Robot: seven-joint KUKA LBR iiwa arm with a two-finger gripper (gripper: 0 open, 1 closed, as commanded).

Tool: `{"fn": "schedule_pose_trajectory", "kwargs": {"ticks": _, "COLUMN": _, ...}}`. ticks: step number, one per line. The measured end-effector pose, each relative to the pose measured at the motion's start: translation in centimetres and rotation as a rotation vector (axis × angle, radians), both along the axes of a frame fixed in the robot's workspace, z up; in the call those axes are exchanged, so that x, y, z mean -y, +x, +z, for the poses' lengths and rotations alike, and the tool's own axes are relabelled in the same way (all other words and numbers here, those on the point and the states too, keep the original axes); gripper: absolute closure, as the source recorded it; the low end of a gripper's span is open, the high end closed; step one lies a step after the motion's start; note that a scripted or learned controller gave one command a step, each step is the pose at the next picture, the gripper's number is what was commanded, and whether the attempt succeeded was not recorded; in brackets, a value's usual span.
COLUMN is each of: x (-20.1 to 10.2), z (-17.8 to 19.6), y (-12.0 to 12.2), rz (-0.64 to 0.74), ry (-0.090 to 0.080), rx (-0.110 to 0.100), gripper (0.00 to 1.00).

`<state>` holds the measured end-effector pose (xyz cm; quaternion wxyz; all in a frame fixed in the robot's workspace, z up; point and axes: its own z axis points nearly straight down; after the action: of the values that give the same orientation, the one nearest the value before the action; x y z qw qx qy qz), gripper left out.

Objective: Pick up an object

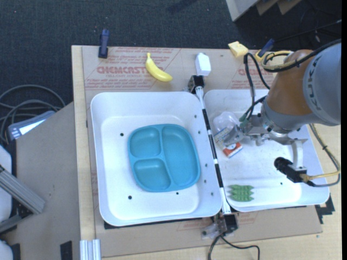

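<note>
The gripper [242, 130] hangs low in the right bin [309, 196], just beside a clear wrapper [223, 124] and a red-and-white packet [232, 149]; whether anything is gripped cannot be told; a green pod [241, 193] lies near the front wall; a blue tray [162, 157] sits in the left bin [108, 145].

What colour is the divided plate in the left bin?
Light blue; the divided plate shows clearly in the camera view.

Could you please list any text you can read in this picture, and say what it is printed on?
"CHEMCAST" in red, on the board under the bins, at its top left.
Smaller red lines around it: too blurred to read.
Red print on the board's top right: too blurred to read.
Packet in the right bin: print illegible.
</note>
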<state>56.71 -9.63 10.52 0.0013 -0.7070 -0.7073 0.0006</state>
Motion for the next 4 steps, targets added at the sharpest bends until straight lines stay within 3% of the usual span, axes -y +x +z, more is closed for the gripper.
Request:
{"fn": "schedule_pose_trajectory", "kwargs": {"ticks": 1, "x": -0.3, "z": -1.6, "y": 2.6, "rz": 0.0, "ry": -0.001, "rx": 0.008, "gripper": 0.0}}
{"fn": "schedule_pose_trajectory", "kwargs": {"ticks": 2, "x": -0.5, "z": -0.5, "y": 2.8, "rz": 0.0, "ry": 0.0, "rx": 0.015, "gripper": 1.0}}
{"fn": "schedule_pose_trajectory", "kwargs": {"ticks": 3, "x": -6.8, "z": 8.0, "y": -2.7, "rz": 0.0, "ry": 0.0, "rx": 0.003, "gripper": 1.0}}
{"fn": "schedule_pose_trajectory", "kwargs": {"ticks": 4, "x": -6.7, "z": 7.9, "y": -2.7, "rz": 0.0, "ry": -0.001, "rx": 0.002, "gripper": 0.0}}
